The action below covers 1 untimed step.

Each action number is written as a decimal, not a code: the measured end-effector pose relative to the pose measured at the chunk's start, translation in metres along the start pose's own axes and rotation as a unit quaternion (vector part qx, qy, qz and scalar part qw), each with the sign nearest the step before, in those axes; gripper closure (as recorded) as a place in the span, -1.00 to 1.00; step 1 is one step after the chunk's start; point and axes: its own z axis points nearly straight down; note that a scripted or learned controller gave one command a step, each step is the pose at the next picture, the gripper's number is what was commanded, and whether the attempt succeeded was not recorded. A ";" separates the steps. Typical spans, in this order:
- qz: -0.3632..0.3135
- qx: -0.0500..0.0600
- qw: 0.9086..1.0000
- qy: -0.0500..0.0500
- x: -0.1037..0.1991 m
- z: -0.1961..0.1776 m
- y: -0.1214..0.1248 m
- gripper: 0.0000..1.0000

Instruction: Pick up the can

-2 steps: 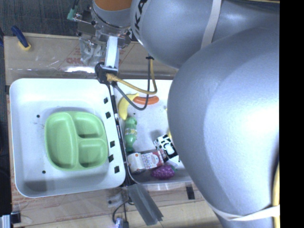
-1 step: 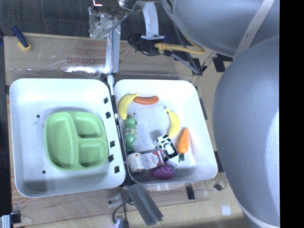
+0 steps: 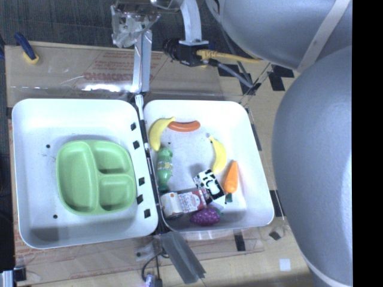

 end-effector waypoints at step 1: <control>-0.005 0.001 1.000 0.000 0.003 -0.009 0.000 1.00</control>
